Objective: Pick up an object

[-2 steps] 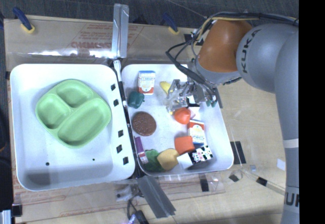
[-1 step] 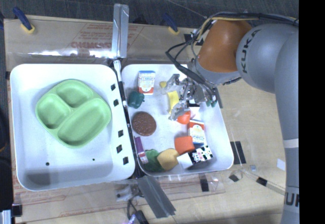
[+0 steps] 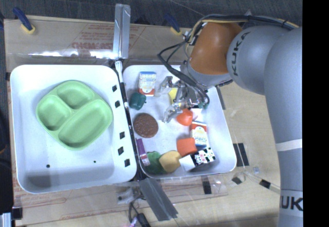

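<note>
My gripper (image 3: 168, 100) hangs low over the right bin (image 3: 224, 133), near its middle. Its two metal fingers (image 3: 165, 85) stand spread apart, one toward the bin's far side and one nearer, and nothing shows between them. A red-orange ball (image 3: 184, 117) lies just right of the nearer finger. A yellow piece (image 3: 174, 92) sits partly under the wrist. A brown round disc (image 3: 146, 125) lies to the gripper's left, and a teal object (image 3: 136, 100) rests near the bin's left wall.
A small carton (image 3: 147, 83) stands at the bin's far left. Near the front lie an orange block (image 3: 186, 145), a yellowish lump (image 3: 169, 160), a green piece (image 3: 154, 159), a black-and-white box (image 3: 204, 158) and another carton (image 3: 199, 135). The left bin (image 3: 31, 169) holds a green divided plate (image 3: 74, 112).
</note>
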You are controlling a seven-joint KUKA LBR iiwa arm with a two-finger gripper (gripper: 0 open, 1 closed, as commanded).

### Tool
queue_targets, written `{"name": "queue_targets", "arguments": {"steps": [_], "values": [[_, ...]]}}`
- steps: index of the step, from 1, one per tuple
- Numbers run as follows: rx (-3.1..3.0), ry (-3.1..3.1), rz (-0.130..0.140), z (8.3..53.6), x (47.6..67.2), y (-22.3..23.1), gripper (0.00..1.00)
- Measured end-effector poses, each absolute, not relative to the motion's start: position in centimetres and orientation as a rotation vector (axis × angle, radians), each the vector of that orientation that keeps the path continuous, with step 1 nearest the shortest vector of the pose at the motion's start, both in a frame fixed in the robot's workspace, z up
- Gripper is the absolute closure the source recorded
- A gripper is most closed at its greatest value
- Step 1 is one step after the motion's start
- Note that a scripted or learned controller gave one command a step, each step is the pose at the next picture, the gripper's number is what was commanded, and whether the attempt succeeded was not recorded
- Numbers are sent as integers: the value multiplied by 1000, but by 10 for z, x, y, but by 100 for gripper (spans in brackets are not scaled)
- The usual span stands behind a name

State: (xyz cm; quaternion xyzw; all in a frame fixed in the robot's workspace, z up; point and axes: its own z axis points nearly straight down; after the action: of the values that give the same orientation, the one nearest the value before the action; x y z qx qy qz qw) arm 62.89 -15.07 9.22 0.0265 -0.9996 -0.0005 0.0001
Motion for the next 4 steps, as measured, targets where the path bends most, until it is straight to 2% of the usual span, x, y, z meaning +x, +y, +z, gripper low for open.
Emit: {"name": "queue_targets", "arguments": {"steps": [1, 2, 3, 4], "values": [[191, -3141, 4, 129, 647, -211, 0], [135, -3138, 2, 92, 638, -168, 0], [142, -3145, 2, 105, 640, -166, 100], [69, -3157, 4, 261, 649, -109, 100]]}}
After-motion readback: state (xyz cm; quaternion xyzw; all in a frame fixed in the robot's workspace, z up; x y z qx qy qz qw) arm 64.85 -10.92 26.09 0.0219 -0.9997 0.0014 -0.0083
